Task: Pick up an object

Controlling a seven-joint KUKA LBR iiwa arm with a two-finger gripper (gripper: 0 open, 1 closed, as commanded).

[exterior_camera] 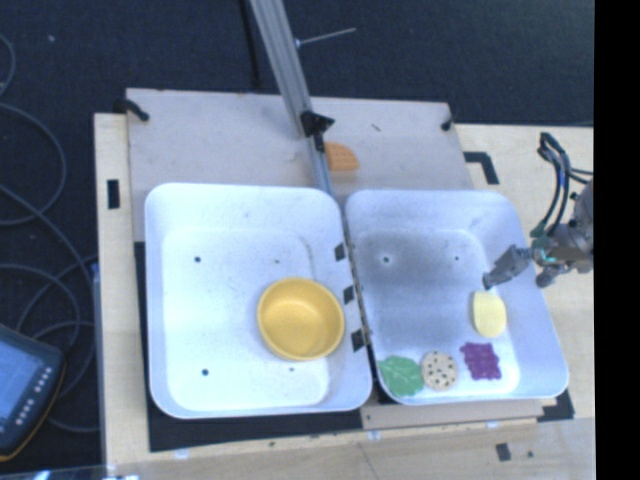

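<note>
My gripper [520, 273] hangs over the right bin's [420, 228] right side, reaching in from the right edge, open with nothing between its fingers. One grey finger [503, 267] points down-left, just above a pale yellow oval piece [489, 314] lying on the bin floor. Along that bin's front edge lie a purple piece [481, 360], a round cookie [438, 369] and a green piece [401, 374]. A yellow bowl [300, 318] sits upright in the left bin [200, 238], near its right wall.
A slanted metal rail [285, 68] runs from the top down to the gap between the bins. An orange object [341, 158] lies on the bench behind them. Cables [555, 168] hang at the right, and a tablet [20, 388] sits at the lower left.
</note>
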